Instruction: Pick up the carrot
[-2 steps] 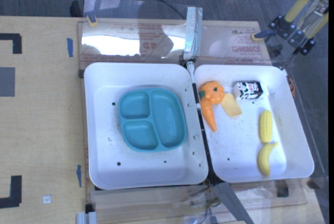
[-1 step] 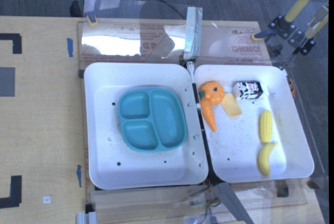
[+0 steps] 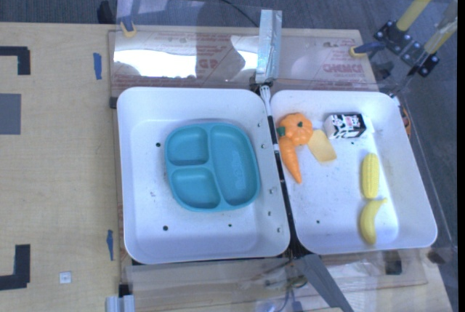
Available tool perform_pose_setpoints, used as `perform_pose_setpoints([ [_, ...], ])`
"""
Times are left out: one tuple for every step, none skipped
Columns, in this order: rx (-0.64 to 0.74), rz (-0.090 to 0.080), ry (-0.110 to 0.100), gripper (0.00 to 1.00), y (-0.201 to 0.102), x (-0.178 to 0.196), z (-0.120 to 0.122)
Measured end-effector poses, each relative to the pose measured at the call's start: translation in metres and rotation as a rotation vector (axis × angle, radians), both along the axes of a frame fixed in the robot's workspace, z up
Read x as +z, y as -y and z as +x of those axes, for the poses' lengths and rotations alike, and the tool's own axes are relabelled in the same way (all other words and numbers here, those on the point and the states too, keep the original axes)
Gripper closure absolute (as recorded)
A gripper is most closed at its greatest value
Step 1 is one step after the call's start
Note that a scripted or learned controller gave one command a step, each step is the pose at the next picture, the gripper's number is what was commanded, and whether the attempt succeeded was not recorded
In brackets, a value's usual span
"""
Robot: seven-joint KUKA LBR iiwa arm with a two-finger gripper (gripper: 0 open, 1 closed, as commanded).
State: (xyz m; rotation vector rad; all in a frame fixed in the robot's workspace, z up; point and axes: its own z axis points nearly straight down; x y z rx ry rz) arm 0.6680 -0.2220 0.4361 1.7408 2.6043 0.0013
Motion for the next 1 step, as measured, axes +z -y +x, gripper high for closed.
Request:
perform_pose_setpoints([
  [-0.301, 0.002, 0.002, 1.0, 0.0008, 0.0003, -0.0003],
])
